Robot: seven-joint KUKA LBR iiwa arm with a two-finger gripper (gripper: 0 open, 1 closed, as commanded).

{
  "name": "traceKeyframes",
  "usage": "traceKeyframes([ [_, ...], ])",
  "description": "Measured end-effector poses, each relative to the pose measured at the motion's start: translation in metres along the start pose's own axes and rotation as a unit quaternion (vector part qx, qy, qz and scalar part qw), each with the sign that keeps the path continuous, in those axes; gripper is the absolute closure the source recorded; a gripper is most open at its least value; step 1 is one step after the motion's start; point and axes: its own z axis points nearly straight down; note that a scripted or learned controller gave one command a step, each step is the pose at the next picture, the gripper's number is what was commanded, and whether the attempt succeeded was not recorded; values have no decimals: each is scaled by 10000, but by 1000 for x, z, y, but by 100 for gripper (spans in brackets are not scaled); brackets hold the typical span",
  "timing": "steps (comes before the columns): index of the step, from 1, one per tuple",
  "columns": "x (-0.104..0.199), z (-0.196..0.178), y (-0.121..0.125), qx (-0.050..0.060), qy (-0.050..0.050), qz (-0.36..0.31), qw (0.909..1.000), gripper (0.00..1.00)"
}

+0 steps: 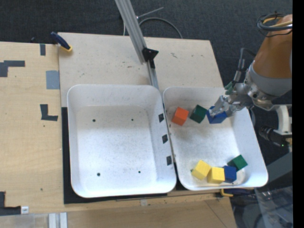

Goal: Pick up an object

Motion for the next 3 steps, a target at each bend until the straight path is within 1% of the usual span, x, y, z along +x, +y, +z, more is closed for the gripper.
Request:
traceKeyframes([
  [1, 47, 1, 11, 3, -2, 8, 10000, 100],
  [2, 102, 23, 18, 19, -1, 3, 10000, 100],
  [3, 162, 33, 34, 7, -3, -3, 10000, 100],
])
